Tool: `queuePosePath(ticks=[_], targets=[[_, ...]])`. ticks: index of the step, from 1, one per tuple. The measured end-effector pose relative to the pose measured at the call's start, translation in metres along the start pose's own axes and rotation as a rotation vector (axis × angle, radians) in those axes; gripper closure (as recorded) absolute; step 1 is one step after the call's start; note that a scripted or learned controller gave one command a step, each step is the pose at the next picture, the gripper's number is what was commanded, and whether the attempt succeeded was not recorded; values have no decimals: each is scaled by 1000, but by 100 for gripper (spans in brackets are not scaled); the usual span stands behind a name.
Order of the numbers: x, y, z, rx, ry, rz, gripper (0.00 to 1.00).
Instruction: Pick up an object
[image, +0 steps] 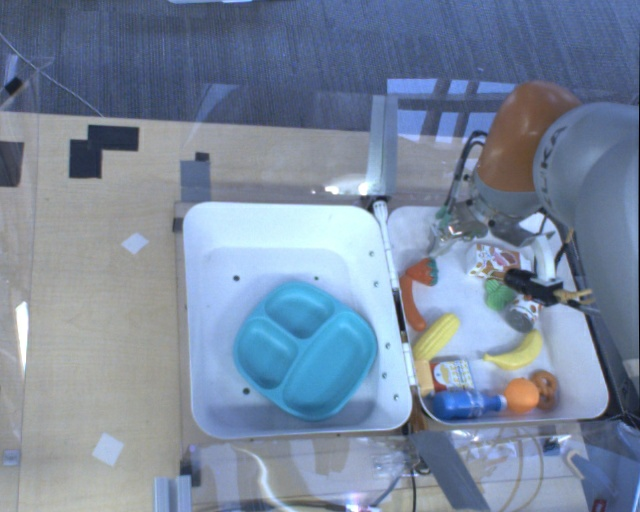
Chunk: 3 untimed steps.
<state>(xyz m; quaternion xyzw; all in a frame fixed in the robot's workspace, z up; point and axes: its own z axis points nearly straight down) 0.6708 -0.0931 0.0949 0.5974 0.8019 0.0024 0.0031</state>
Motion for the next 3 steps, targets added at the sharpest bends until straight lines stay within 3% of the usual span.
queuePosePath(ticks=[1,2,3], targets=[[0,0,0,1,1,0,0],[12,4,-93,-2,-1,-124,0],[-5,-5,6,17,8,-279,0]])
